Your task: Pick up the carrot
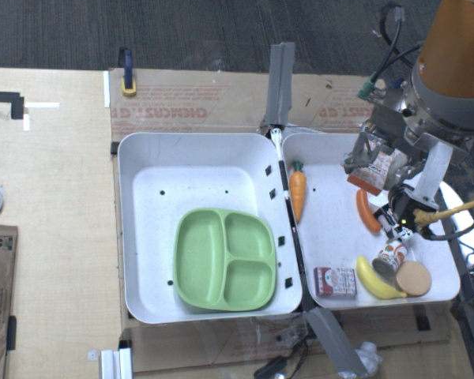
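Tool (377, 164) above right bin (332, 219), carrot (298, 194) along its left wall, apart

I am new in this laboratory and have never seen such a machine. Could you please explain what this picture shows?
This is one picture, taken by a fixed camera above the bench, looking down at a slant. The grey and orange robot arm reaches in from the right; its gripper hangs above the right bin. That bin holds a carrot beside its left wall, a red sausage, a banana and a small carton. The left bin holds a green plate. The carrot lies apart from the gripper, not yet picked up.
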Robot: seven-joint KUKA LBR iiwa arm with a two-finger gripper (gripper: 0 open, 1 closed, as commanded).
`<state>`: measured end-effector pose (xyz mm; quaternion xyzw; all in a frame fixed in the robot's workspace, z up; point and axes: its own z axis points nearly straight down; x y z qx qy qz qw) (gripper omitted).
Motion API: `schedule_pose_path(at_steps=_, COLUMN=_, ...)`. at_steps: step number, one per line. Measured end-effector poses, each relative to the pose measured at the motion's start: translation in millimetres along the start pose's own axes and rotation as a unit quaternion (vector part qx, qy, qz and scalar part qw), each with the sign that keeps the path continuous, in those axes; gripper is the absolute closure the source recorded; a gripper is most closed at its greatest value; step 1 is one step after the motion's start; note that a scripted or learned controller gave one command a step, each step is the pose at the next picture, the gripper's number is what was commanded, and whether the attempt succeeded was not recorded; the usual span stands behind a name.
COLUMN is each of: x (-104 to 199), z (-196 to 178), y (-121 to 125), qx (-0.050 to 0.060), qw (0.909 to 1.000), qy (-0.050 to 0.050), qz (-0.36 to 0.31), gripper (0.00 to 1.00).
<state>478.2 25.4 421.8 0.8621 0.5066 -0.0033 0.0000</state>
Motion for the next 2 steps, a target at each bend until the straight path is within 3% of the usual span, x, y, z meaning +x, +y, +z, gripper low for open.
schedule_pose_path(at_steps=1, x=73, z=68, y=-41, qx=0.0, qw=0.9993, qy=0.0, qz=-0.038, gripper=1.0)
schedule_pose_path(at_steps=2, x=79, z=181, y=-36, qx=0.001, qw=0.9969, qy=0.0, qz=-0.079, gripper=1.0)
